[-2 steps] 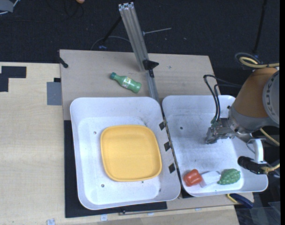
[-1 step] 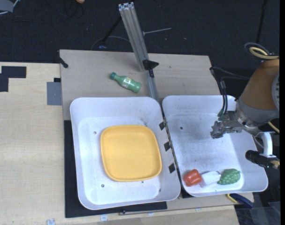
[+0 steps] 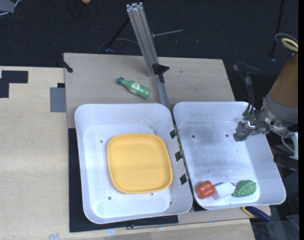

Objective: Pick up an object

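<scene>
A red pepper-like toy (image 3: pixel 205 189), a small white block (image 3: pixel 224 189) and a green bunch of grapes (image 3: pixel 244 188) lie in a row at the near edge of the right bin (image 3: pixel 217 144). A yellow square plate (image 3: pixel 139 162) rests in the left bin (image 3: pixel 91 134). My gripper (image 3: pixel 242 133) hangs over the right bin's far right side, well above and behind the three small objects. Nothing shows between its fingers.
A green bottle (image 3: pixel 134 88) lies on the bench behind the left bin. A slanted metal rail (image 3: pixel 145 34) rises from the bench at the back between the bins. Black clips (image 3: pixel 178 154) line the seam where the bins meet.
</scene>
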You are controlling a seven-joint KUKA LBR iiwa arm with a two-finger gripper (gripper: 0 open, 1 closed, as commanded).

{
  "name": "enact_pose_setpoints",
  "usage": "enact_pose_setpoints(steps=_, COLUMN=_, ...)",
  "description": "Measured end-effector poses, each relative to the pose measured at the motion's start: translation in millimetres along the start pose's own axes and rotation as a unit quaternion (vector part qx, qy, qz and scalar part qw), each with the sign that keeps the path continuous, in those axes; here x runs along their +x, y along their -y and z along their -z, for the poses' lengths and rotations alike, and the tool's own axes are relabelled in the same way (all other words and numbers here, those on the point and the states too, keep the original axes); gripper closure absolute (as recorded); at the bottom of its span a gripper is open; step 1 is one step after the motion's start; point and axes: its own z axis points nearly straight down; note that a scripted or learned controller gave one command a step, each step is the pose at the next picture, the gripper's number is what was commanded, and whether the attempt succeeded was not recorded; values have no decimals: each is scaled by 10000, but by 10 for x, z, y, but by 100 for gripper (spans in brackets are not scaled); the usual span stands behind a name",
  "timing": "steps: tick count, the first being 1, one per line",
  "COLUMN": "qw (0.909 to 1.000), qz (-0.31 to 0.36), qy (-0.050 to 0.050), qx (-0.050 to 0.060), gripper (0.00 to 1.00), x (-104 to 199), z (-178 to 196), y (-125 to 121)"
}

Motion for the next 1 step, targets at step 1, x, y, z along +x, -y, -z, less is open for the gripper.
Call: enact_pose_setpoints(steps=1, qw=10000, qz=2, qy=0, qx=-5, gripper=100, x=-28, z=604, y=-65)
